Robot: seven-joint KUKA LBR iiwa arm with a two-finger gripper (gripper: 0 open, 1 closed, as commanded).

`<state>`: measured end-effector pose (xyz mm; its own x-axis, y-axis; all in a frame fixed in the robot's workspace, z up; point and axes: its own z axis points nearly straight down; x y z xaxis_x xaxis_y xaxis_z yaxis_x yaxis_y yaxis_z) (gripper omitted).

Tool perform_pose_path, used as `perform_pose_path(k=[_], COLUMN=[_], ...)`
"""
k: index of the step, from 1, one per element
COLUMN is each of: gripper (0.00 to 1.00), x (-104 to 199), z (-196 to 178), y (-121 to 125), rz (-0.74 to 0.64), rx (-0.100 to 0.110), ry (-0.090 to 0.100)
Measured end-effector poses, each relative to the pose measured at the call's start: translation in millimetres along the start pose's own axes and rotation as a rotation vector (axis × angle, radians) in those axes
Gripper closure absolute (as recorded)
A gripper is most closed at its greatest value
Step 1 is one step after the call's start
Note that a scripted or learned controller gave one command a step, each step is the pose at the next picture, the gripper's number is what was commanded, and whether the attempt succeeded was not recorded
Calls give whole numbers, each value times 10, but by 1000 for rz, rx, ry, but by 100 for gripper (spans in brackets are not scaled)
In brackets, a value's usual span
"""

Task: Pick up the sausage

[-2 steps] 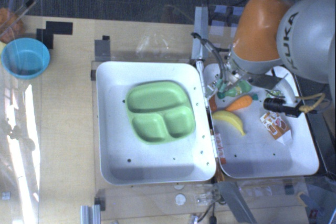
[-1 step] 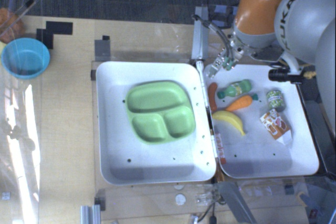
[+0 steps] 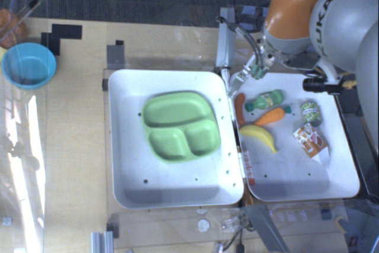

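My gripper hangs over the right bin's top-left corner, just above the sausage, fingers spread w/ nothing between them. Sausage lies along the bin's left edge, beside banana, carrot & green bottle.

Sausage lies tight against right bin's left wall; banana, carrot and green bottle crowd its right side. Open floor toward bin's near edge.
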<state>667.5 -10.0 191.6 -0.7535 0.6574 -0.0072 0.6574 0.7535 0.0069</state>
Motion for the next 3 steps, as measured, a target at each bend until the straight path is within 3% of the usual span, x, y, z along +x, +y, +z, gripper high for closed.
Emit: perform_pose_path(k=[1, 2, 3], gripper=[0, 100, 100], x=[276, 269, 261], z=[44, -84, -719], y=[-359, -327, 109], rz=[-335, -333, -367], rx=[1, -7, -2], ry=[2, -5, -1])
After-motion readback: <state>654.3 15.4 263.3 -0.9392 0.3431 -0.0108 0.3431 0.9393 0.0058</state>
